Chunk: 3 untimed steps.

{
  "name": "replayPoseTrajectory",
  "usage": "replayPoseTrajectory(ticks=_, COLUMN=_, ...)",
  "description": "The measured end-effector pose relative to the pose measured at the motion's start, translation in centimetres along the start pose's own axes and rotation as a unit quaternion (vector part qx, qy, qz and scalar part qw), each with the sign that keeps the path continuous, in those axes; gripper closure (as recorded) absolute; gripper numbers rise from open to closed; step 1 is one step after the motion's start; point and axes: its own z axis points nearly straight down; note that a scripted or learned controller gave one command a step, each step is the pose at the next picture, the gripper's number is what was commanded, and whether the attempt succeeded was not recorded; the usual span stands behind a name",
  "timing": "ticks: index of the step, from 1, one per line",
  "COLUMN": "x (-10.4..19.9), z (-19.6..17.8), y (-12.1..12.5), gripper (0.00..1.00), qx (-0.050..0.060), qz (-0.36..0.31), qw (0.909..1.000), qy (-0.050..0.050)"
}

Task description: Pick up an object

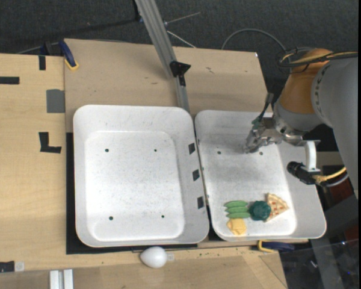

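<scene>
In the right bin point(240, 167), several small objects lie together near the front: a light green ridged piece point(235, 207), a dark green round piece point(260, 211), a yellow piece point(237, 225) and an orange-tan wedge like a pizza slice point(277, 205). My gripper point(254, 143) hangs over the far right part of that bin, well behind the objects, pointing down close to the bin floor. Nothing shows between its fingers.
The left bin point(132, 173) lies beside the right one. A white egg-shaped object point(153, 257) rests on the bench just in front of the left bin. A grey metal bar point(162, 41) slants down to the bins' far edge. Cables trail at right.
</scene>
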Motion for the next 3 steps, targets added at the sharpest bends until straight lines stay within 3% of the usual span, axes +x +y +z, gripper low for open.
replayPoseTrajectory(ticks=3, x=1.0, z=-14.8, y=1.7, gripper=1.0, qx=-0.004, qz=0.0, qw=1.0, qy=0.0)
